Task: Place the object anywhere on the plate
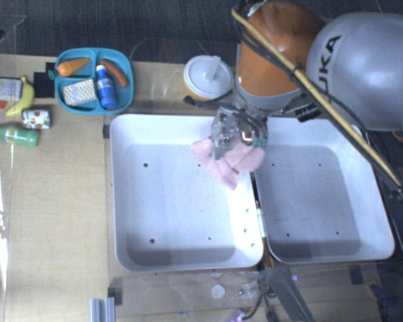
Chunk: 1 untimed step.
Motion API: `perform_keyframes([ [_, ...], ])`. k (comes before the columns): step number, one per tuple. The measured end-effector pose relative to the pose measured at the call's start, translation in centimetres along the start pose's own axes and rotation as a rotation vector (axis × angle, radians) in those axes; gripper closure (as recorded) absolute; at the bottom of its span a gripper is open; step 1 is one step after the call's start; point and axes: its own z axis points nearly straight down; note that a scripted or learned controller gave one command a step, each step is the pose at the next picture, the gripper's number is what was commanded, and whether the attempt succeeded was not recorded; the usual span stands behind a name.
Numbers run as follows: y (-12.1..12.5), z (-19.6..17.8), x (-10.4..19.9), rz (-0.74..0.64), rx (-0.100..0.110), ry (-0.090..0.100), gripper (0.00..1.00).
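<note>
end effector [236, 136] pinching pink cloth [228, 161], cloth hanging over left bin [141, 200] at its 1 o'clock corner; blue plate [124, 86] well apart, 10 o'clock.

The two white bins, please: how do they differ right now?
The left bin has the pink cloth draped over its right rim, under the gripper; the right bin shows only bare floor. The arm overhangs the right bin's far edge, not the left bin's. Both are shallow, white, rounded trays.
</note>
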Motion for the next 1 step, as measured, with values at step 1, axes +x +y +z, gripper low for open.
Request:
perform_keyframes([
  [1, 5.28, -0.33, -0.26, -0.004, -0.001, -0.002, 1.00],
])
